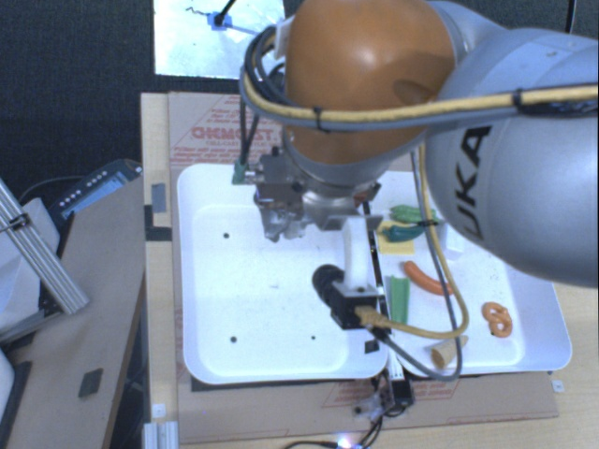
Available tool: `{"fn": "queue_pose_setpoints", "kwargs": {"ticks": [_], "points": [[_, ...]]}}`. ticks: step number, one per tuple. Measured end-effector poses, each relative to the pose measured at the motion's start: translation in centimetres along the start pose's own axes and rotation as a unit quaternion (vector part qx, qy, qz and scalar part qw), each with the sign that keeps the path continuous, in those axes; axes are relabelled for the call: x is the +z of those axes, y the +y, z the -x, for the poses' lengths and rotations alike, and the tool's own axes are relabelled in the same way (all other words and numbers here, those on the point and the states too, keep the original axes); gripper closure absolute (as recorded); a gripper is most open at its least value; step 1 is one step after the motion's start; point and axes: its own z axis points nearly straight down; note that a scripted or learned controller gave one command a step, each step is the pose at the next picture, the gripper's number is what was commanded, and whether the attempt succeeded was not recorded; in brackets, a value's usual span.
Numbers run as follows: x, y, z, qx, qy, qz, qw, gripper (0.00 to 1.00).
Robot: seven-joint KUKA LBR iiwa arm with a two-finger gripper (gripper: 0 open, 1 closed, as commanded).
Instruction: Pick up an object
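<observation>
- The arm [440, 129] reaches in over the two white bins and hides much of the divider [360, 251] between them; everything below is placed against that divider.
- The gripper [281, 221] hangs just left of the divider's far end, low over the left bin [234, 279]. Whether it is wide, narrow or holding anything I cannot tell.
- The floor of the left bin near the gripper looks bare apart from a few dark specks.
- The likely things to pick lie right of the divider in the right bin [538, 330]: a green piece [400, 297] just beside it, an orange carrot-like piece [426, 279] a little further right, a green and blue cluster [404, 223] near its far end, a pretzel [498, 319] well to the right, and a tan cork-like piece [444, 352] near the front rim.
- My judgement: the step in hand is the reach, with nothing visibly grasped.
- The next move calls for bringing the gripper over one chosen item, squarely above it, then going down and closing on it.
</observation>
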Motion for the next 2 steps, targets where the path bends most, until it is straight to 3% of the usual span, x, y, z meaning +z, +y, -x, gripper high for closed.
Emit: {"fn": "queue_pose_setpoints", "kwargs": {"ticks": [1,2], "points": [[-15.3,0.0,0.0,-0.002,0.007,0.014,0.9999,1.0],[-3.8,0.6,-0.1,0.0,0.001,0.003,1.0,1.0]]}}
